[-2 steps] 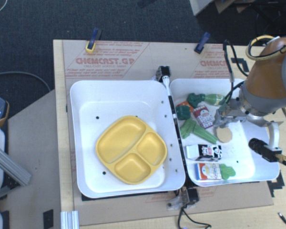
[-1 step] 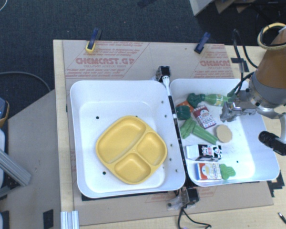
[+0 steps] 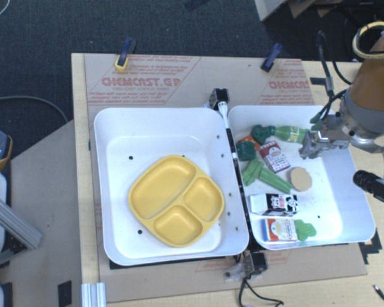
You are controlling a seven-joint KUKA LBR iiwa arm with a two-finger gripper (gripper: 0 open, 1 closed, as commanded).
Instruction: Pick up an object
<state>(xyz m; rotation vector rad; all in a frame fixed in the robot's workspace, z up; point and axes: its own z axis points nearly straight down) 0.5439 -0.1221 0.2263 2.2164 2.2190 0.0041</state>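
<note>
In the right bin (image 3: 345, 190) lie several small objects. A green bottle (image 3: 287, 133) and a dark green toy (image 3: 262, 133) sit at the far end. A red and white packet (image 3: 273, 157), a pale green wedge (image 3: 264, 175) and a tan round disc (image 3: 301, 180) lie mid-bin. Toward the near end are a black and white carton (image 3: 274, 203) and a red and white box (image 3: 279, 229) with a green piece (image 3: 306, 229) beside it. My gripper (image 3: 313, 146) hangs low over the bin's far part, just right of the bottle and above the disc. Nothing shows between its tips.
The left bin (image 3: 115, 139) holds a yellow divided plate (image 3: 176, 200). A black clip (image 3: 219, 98) sits at the far joint between the bins. Blue clamps (image 3: 123, 55) (image 3: 271, 57) pin the cardboard sheet at the bench's far edge. The arm's grey and orange body (image 3: 371, 94) rises at right.
</note>
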